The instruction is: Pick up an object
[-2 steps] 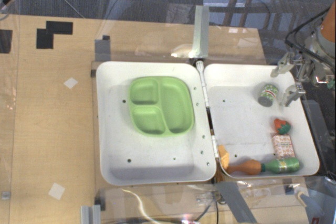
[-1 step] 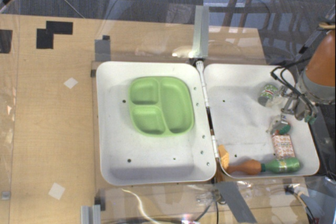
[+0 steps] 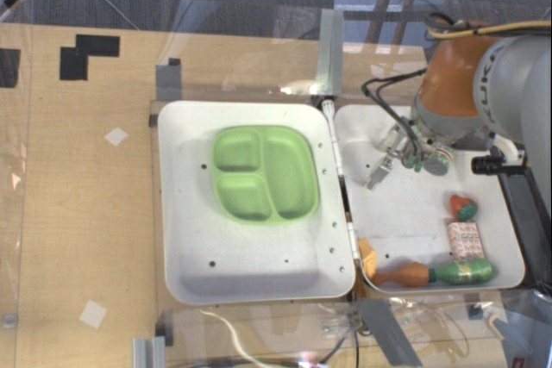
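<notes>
My gripper (image 3: 382, 168) hangs over the upper left part of the right bin (image 3: 405, 220), pointing down and to the left, above bare bin floor. Nothing lies right beside it. Along the bin's right side lie a small red and green fruit (image 3: 463, 207) and, just below it, a pink and white packet (image 3: 464, 240). At the front edge a green bottle (image 3: 463, 272) lies on its side, end to end with an orange carrot (image 3: 405, 274). A small orange piece (image 3: 368, 253) sits in the front left corner. All of these objects lie well apart from the gripper.
The left bin (image 3: 185, 263) holds a green divided plate (image 3: 263, 174) near its middle. A metal divider (image 3: 338, 177) separates the two bins. The grey arm with its orange band (image 3: 453, 82) and black cables occupies the upper right of the right bin.
</notes>
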Motion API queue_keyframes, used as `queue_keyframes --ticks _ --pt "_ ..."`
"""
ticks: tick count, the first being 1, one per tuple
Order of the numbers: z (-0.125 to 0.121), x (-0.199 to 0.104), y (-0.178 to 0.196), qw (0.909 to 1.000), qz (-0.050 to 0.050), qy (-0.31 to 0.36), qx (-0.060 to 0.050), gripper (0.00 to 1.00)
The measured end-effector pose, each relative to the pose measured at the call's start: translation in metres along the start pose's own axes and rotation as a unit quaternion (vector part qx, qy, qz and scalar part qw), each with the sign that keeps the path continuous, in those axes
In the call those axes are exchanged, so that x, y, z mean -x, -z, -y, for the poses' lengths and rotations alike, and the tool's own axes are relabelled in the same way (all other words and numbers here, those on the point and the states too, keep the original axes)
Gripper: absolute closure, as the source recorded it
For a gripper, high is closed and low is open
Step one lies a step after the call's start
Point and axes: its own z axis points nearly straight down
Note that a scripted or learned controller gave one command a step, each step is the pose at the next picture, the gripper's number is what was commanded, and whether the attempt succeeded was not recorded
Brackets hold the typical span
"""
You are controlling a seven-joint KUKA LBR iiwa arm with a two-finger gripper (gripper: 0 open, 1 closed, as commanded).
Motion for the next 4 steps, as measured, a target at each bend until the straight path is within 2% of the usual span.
queue_keyframes --ticks 1,2,3,4 --pt "0.044 0.057 0.01 0.9998 0.001 0.021 -0.002 0.0" --pt "0.087 0.04 0.011 0.9562 0.0 -0.293 -0.003 0.0" --pt "0.07 0.087 0.016 0.9242 0.0 -0.382 -0.003 0.0" --pt "0.058 0.035 -0.002 0.769 0.0 -0.639 -0.003 0.0"
